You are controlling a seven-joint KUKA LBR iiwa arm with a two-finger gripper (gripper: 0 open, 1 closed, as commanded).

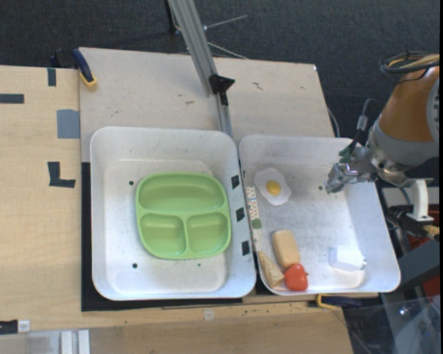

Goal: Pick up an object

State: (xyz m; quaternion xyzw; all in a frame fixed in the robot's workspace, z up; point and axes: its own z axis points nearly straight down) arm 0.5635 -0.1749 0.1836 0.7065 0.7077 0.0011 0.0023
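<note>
In the right bin point(369, 220) lie a fried egg point(272, 187) near its left wall, a tan bread piece point(284, 246), a red tomato point(296, 278) at the front and a small white block point(346, 257) at the front right. My gripper point(338, 179) hangs over the bin's upper right part, reaching in from the right. It is well right of the egg, and nothing shows between its fingers.
The left bin point(103, 198) holds a green three-compartment plate point(183, 214). A grey metal pole point(199, 46) slants in from the top to the bins' shared rim. A blue and yellow clamp point(85, 68) sits at the bench's back left.
</note>
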